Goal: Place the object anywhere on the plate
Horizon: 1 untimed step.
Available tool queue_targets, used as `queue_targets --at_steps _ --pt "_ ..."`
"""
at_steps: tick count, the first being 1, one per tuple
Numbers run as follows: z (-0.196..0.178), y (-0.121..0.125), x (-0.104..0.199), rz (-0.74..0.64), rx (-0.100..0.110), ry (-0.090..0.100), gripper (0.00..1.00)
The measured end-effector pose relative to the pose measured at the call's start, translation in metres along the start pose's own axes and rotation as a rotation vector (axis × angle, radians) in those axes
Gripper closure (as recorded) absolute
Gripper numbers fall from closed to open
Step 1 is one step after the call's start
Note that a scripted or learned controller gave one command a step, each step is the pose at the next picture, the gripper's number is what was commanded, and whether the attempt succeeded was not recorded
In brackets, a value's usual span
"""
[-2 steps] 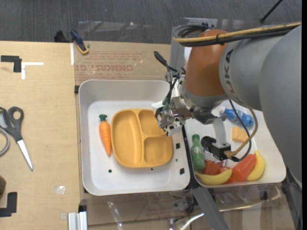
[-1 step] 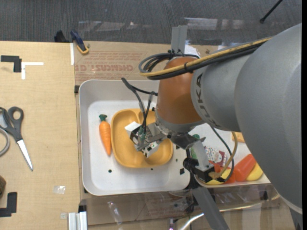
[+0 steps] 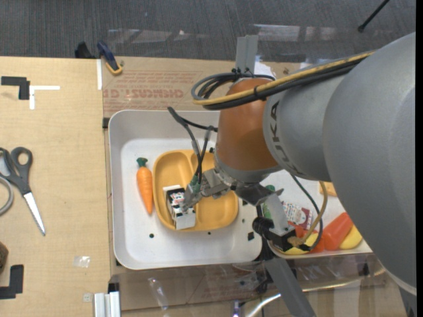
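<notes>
Light falls evenly and fairly bright from above me, with no hard-edged shadows. My arm (image 3: 344,131) sits close to the lens, so its grey shell reads soft and slightly out of focus, with a broad pale sheen along its upper curve. The white bin (image 3: 125,197) under me is bright but not blown out, and a soft shadow lies under my orange band (image 3: 244,131). The table (image 3: 53,177) and the scissors (image 3: 23,187) on it look sharp. The dark floor (image 3: 165,12) shows fine grain.
</notes>
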<state>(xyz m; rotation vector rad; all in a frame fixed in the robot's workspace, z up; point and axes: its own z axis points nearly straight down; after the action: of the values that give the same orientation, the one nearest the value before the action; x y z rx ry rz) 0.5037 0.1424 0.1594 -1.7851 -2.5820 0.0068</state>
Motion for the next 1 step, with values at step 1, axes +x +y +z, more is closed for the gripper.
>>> queue_targets --at_steps 1 --pt "-0.0082 0.0002 -0.0019 0.006 0.002 -0.001 1.0"
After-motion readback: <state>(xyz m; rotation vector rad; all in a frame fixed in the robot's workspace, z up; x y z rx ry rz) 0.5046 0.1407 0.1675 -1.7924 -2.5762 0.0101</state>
